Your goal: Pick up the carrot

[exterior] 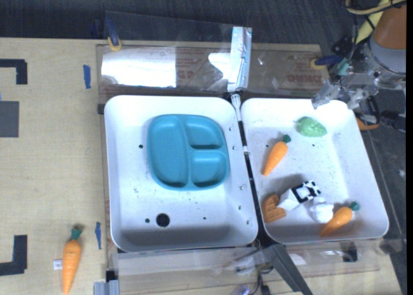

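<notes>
- Two shallow white bins sit side by side before us: the left bin (122, 158) holds a blue divided plate (188, 152), and the right bin (368, 177) holds the loose toys.
- We see three carrots in all. One carrot (275, 155) lies tilted in the middle of the right bin, its green top pointing to the far right, apart from everything else.
- A second carrot (339, 218) rests at the near right corner of that bin, touching a white toy (320, 210).
- The third carrot (71, 258) lies outside the bins, on the wooden bench (45, 177) at the near left, green top away from us.
- A pale green leafy piece (312, 127) sits toward the far side of the right bin, just beyond the middle carrot.
- A black-and-white toy (304, 192) lies near the middle of the bin's near half, and a small orange-brown piece (271, 208) sits beside the bin's left wall.
- The gripper (335, 91) hangs above the far right corner of the right bin, well apart from all three carrots; nothing shows between its fingers, and we cannot tell whether they stand open or closed.
- The arm (391, 39) reaches in from the right, its orange band showing at the far right edge.
</notes>
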### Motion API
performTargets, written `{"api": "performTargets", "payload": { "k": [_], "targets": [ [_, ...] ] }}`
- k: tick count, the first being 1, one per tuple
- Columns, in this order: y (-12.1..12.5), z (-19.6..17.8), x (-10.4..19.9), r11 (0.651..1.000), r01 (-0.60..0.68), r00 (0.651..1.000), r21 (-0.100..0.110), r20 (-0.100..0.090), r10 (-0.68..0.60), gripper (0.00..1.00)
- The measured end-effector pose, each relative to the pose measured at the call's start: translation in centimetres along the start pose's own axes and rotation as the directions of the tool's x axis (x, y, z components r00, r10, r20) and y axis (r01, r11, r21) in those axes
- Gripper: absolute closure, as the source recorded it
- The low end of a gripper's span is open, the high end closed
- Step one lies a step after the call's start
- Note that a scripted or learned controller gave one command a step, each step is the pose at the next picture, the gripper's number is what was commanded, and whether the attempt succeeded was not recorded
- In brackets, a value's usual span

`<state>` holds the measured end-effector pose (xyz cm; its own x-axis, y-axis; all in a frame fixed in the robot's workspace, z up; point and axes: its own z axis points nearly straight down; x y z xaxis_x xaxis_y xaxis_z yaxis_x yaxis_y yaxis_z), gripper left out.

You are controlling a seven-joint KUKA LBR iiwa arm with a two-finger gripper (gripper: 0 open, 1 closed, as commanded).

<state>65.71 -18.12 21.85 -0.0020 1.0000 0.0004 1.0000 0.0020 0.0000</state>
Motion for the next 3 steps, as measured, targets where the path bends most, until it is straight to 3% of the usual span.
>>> {"api": "performTargets", "payload": {
  "k": [1, 2, 3],
  "targets": [
    [-0.9, 9.0, 5.3, 0.995, -0.097, 0.995, 0.005, -0.001, 0.097, 0.0],
    [-1.0, 3.2, 10.6, 0.962, -0.275, 0.962, -0.005, -0.001, 0.275, 0.0],
    [-6.1, 13.1, 7.4, 0.989, -0.147, 0.989, -0.005, 0.0, 0.147, 0.0]
  ]
}}
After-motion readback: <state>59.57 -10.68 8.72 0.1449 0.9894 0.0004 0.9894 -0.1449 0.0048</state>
